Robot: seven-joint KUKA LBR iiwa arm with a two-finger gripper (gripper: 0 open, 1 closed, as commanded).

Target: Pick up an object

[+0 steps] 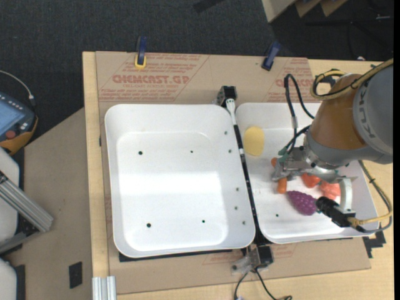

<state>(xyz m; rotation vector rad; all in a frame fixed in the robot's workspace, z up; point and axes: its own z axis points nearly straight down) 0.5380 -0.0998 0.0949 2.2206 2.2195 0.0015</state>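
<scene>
- Reaching in from the right, the grey arm with its orange band hangs over the right bin, its wrist low above the bin floor.
- The hand sits at the arm's lower left end, just over a cluster of small things; whether it is released or clenched cannot be told, as the wrist hides most of it.
- A small orange-red piece lies right under the hand; it is unclear whether the hand is touching it.
- A purple grape-like bunch lies on the bin floor just below and to the right of the hand, apart from it.
- A red-orange object and a lighter orange one lie just beside the purple bunch, partly hidden by the wrist.
- A pale yellow rounded object rests well apart from the cluster, near the bin's upper left wall.
- The left bin stands side by side with the right one; a dark strip runs between them.
- Both bins rest on a brown cardboard sheet printed with red lettering, which lies on the surface and is held by a yellow clamp and a blue clamp at its far edge.
- Black cables loop beside the arm.
</scene>
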